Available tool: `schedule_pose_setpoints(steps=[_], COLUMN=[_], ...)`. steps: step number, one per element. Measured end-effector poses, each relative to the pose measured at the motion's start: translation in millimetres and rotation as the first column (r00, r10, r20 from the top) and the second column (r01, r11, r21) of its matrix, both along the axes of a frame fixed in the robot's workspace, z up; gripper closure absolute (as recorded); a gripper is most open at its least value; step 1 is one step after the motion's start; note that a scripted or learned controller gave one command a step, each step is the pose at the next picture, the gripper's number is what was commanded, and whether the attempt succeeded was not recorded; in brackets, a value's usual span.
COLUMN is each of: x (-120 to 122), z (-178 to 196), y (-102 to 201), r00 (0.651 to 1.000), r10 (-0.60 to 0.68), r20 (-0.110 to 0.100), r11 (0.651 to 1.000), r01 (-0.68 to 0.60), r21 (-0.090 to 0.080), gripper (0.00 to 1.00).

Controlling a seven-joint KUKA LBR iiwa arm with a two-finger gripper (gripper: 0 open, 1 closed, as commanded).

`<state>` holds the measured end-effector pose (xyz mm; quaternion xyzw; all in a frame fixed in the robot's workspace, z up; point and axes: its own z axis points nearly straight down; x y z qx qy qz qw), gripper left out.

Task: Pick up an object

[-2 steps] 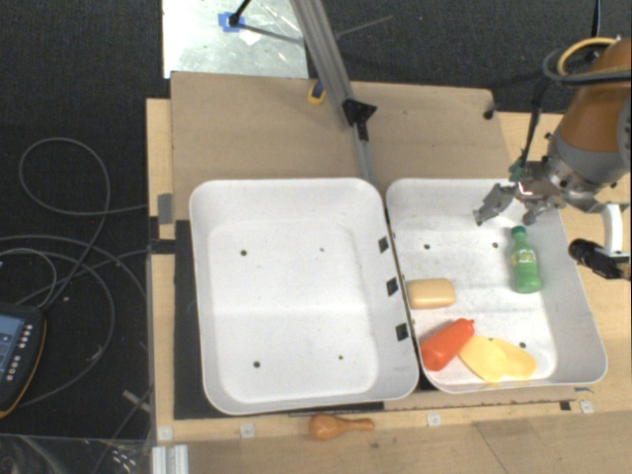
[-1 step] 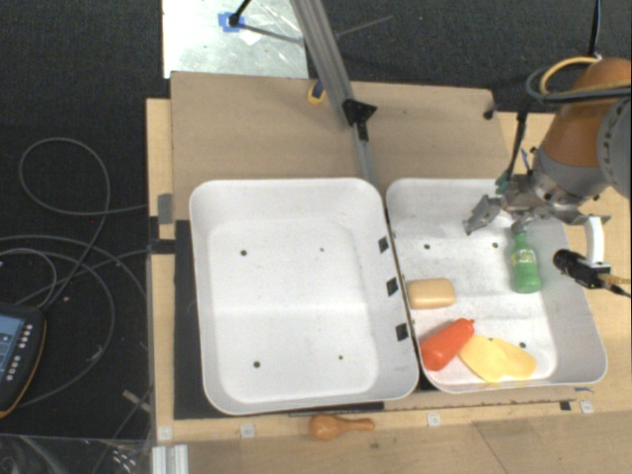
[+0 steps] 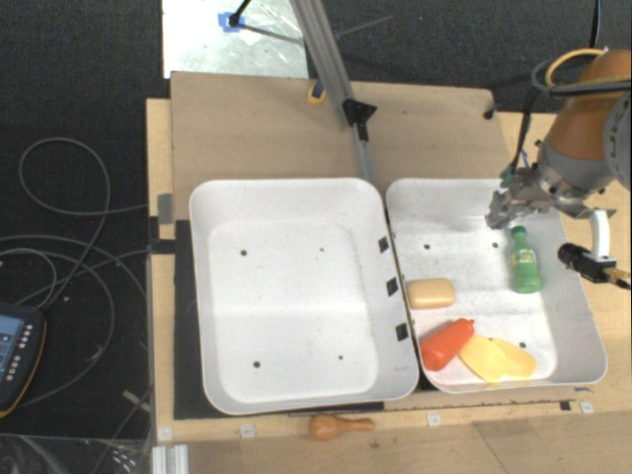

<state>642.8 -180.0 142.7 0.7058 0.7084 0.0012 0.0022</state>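
Note:
The right bin (image 3: 449,205) holds a green bottle (image 3: 524,262) lying near its right wall, a tan soap-like block (image 3: 432,293) by its left wall, a red object (image 3: 446,343) and a yellow object (image 3: 499,359) at its front. My gripper (image 3: 502,211) hangs over the bin's back right part, just above and left of the green bottle's cap. Nothing shows between its fingers. The orange-banded wrist (image 3: 583,126) rises behind it.
The left bin (image 3: 286,294) lies beside the right one. A small orange-brown object (image 3: 339,425) lies on the bench in front of the bins. A slanted metal pole (image 3: 331,62) crosses the back of the bench. Cables lie on the floor at left.

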Motion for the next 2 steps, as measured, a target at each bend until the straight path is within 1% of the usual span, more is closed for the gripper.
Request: schedule_pose_setpoints(steps=[1,2], x=[6.9,8.6], z=[64.0,103.7], y=[3.5,3.2], r00=[1.000,1.000], r10=[0.003,0.003], r20=[0.005,0.003], r11=[1.000,1.000], r01=[-0.003,-0.003], r21=[-0.001,-0.001], gripper=[1.00,1.00])
